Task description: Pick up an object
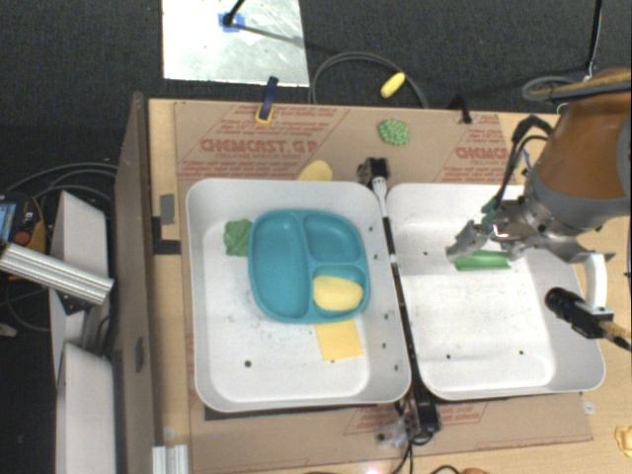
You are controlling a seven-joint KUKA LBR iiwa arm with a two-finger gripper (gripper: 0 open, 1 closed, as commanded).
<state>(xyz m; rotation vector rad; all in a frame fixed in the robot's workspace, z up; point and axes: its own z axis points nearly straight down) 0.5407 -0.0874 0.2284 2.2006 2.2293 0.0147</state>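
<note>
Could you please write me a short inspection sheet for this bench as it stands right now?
Surface: cardboard-covered bench bearing a left bin and a right bin.
Job's things: green piece in the right bin; blue divided plate holding a yellow lump, with a yellow slice and a green leaf beside it, in the left bin.
Clutter: green ball and yellow piece on the cardboard.
Grippers: gripper right over the green piece; grasp unclear.
Cables: black loop behind the bench.
Surroundings: metal sheet on dark carpet.
</note>
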